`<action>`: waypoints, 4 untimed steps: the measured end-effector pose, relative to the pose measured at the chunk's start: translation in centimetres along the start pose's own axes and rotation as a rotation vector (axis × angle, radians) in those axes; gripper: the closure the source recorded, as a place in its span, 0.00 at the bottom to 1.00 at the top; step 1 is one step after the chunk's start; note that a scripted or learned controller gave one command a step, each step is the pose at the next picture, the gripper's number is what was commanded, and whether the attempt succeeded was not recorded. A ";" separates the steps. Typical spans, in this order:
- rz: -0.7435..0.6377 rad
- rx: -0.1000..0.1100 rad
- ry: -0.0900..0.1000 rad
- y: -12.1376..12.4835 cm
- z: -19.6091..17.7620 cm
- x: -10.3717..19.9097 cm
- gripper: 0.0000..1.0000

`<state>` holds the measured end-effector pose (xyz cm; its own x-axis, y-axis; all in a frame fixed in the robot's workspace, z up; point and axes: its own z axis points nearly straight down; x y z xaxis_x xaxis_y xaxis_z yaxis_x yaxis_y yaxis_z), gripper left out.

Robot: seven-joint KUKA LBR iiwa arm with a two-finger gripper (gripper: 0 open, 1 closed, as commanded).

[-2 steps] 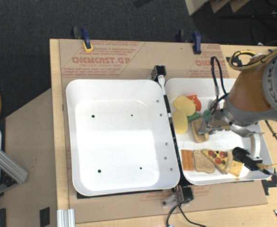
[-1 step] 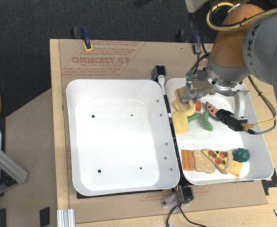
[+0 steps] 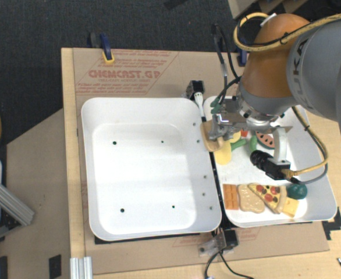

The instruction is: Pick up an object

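Where red print on the table's board (image 3: 130,71) reads "CHEMCAST", the left bin (image 3: 147,167) lies below it. Rightward, the pincer (image 3: 220,133) hangs over the right bin (image 3: 319,205), just above a yellow piece (image 3: 223,153); its grip cannot be told. Toy pizza (image 3: 263,196) lies nearer the front.

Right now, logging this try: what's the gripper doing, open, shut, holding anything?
Gripper: low over the right bin, whether it is open or shut cannot be told.
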<state>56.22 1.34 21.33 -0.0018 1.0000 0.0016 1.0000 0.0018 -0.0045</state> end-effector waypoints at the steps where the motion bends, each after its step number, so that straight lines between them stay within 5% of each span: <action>1: 0.000 -0.008 -0.002 7.3 -3.2 6.4 1.00; 2: 0.002 -0.009 -0.002 10.5 -7.3 2.5 1.00; 3: 0.002 -0.009 -0.003 10.4 -10.9 -5.4 1.00; 4: -0.002 0.002 0.000 6.9 -5.0 3.1 1.00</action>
